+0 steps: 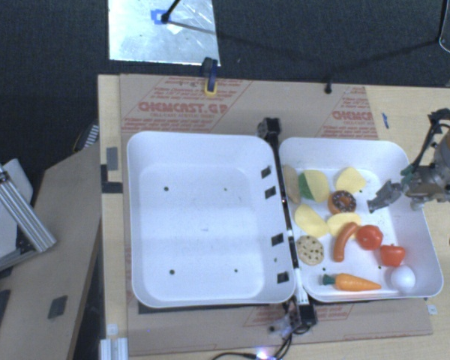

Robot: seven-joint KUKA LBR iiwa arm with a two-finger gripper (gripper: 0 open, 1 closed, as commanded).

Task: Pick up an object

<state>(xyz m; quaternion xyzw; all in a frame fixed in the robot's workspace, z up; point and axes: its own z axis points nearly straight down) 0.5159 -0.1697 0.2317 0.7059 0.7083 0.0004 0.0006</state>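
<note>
Tomato [369,236] lies among the toy food in the right bin [420,235], close below the gripper [378,199], which hangs over the bin carrying nothing. Whether the gripper is spread or closed I cannot tell. The pick looks not yet begun.

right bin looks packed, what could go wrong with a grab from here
1. The toy food is crowded: the tomato touches the sausage, so the gripper may nudge or pinch a neighbour.
2. The egg sits near the right bin's corner wall, so fingers may strike the rim.
</note>
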